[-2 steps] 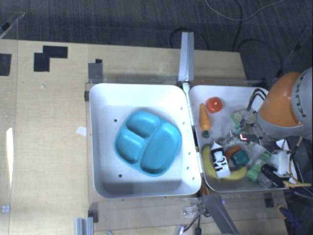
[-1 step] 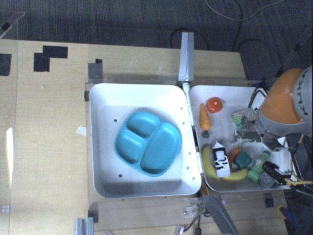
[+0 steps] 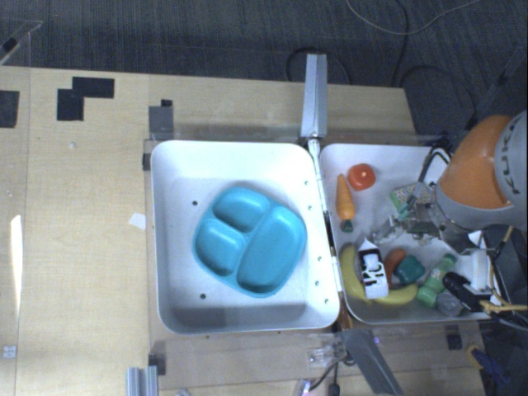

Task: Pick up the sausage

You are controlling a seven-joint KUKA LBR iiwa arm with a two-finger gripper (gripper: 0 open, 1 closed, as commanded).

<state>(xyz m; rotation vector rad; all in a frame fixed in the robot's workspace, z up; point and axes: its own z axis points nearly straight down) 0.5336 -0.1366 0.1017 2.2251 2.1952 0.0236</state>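
A small reddish-brown piece, which I take for the sausage (image 3: 397,258), lies in the right bin (image 3: 375,153) between a black-and-white block (image 3: 373,271) and a teal piece (image 3: 410,269). Most of it is covered by its neighbours. My gripper (image 3: 410,223) hangs low over the middle of the right bin, just behind the sausage. Nothing shows in its grasp.
The right bin also holds a carrot (image 3: 344,198), an orange-red round fruit (image 3: 360,175), a banana (image 3: 363,287) along the front wall, and green pieces (image 3: 430,291) at the front right. A blue divided plate (image 3: 250,242) lies in the left bin (image 3: 173,221).
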